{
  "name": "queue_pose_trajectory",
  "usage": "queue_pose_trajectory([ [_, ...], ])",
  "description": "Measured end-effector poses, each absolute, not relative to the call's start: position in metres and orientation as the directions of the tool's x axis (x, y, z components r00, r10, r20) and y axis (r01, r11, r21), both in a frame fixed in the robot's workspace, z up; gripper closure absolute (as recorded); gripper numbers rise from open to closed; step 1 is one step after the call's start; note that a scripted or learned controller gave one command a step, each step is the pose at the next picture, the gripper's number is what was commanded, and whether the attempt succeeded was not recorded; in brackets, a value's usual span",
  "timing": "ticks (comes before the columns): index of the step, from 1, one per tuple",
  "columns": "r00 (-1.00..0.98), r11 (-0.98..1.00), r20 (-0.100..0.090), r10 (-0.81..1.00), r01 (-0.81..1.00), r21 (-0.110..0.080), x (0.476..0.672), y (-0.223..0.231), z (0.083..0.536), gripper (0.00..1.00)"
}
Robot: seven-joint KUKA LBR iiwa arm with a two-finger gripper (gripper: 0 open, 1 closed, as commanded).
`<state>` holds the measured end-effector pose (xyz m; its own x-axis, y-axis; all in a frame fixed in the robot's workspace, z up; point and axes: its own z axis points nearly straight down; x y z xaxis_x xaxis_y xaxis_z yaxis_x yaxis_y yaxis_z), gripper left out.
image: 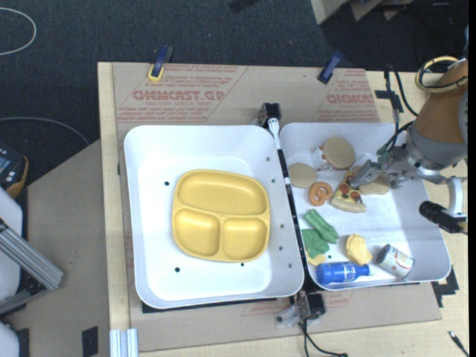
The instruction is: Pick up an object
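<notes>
- The right bin [424,222] holds a scatter of toy food: a pizza slice [348,198], a pretzel [320,193], a tan cookie [302,175], a round bun [339,152], green pea pods [320,229], a corn cob [358,249], a blue bottle [342,273] and a small can [394,259].
- The gripper [362,175] sits low in this bin, just above the pizza slice and beside the bun; whether it grips anything cannot be told.
- The arm [440,129] enters from the right.
- The left bin [149,222] carries a yellow divided plate [221,215] near its middle.
- Both bins rest on a brown board [223,88].
</notes>
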<state>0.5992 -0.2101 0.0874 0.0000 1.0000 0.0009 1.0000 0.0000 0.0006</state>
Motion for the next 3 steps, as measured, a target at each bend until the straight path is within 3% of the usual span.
queue_pose_trajectory([
  [1, -0.008, 0.008, 0.01, 1.0, 1.0, 0.006, 0.603, -0.204, 0.101, 1.0],
  [2, -0.001, 0.001, -0.004, 1.0, 1.0, 0.007, 0.605, -0.211, 0.147, 1.0],
  [3, -0.002, 0.002, -0.003, 1.0, 1.0, 0.008, 0.606, -0.201, 0.202, 1.0],
])
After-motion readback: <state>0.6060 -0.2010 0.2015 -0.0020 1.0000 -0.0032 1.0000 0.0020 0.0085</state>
